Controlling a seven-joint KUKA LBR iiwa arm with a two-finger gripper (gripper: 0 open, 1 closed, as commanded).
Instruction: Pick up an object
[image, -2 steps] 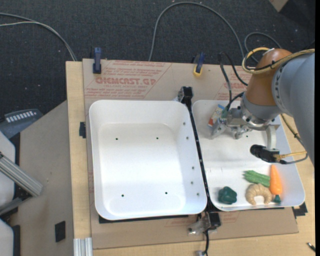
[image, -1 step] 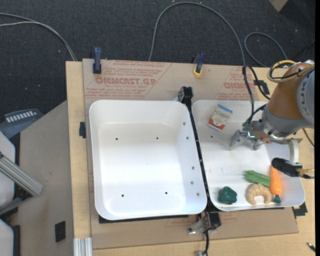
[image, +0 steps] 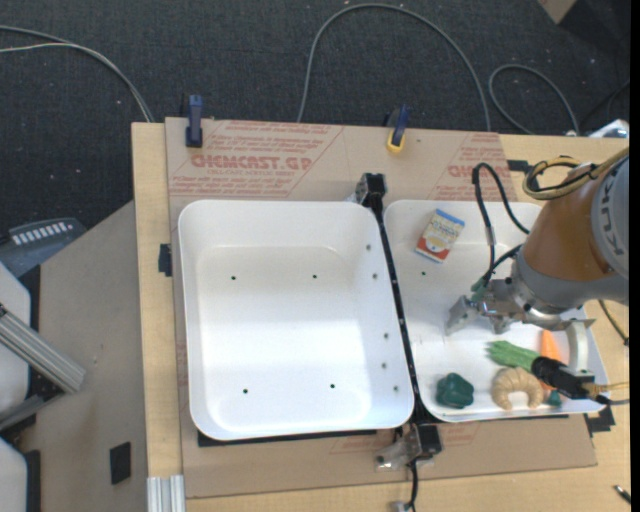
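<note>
The things to pick lie in the right bin (image: 432, 405), the one nearer the right edge of the bench (image: 160, 380). A dark green lump (image: 454, 390), a pale croissant-shaped toy (image: 518, 388), a light green leafy piece (image: 513, 353) and an orange piece (image: 549, 345) are gathered along the bin's near side. A small carton (image: 439, 235) stands apart near its far side. The end effector (image: 470, 312) hangs low over the middle of this bin, just beyond the near group, and nothing is seen between its parts. Whether it is apart or together I cannot tell. I judge the step to be the approach, with no grasp made yet. The next move calls for choosing one thing, probably the leafy piece or the lump, and coming down straight over it. The left bin (image: 290, 320) is not involved.
</note>
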